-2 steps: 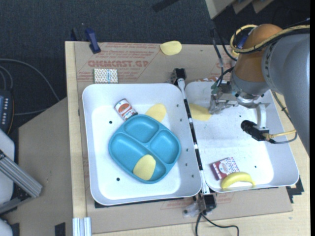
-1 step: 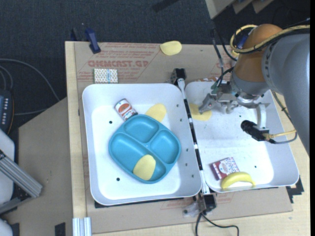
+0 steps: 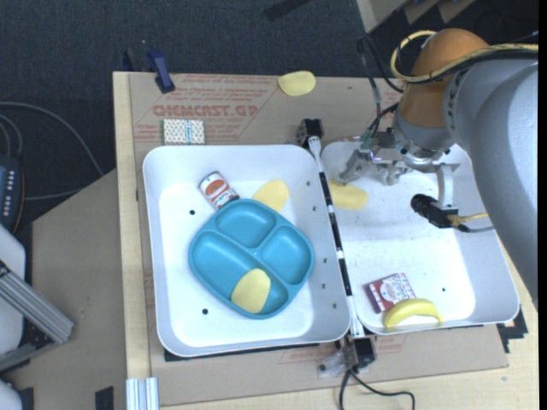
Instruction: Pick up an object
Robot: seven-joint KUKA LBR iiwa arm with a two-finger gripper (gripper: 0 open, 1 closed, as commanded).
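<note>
My gripper [image 3: 369, 176] hangs over the far left corner of the right bin [image 3: 479, 272], open, with nothing between its fingers. A pale yellow piece [image 3: 349, 197] lies on the bin floor just in front of it and slightly left, near the left fingertip. At the near edge of the same bin lie a red packet [image 3: 389, 290] and a yellow banana [image 3: 413, 313]. The left bin [image 3: 171, 229] holds a blue divided plate [image 3: 249, 254] with a yellow piece [image 3: 251, 291] in its front compartment.
A small red-and-white can [image 3: 218, 190] and another yellow piece [image 3: 272, 195] lie behind the plate in the left bin. A yellow object [image 3: 297, 83] and a blue clip [image 3: 159, 71] sit on the board behind the bins. The grey arm [image 3: 504, 109] covers the right bin's far right.
</note>
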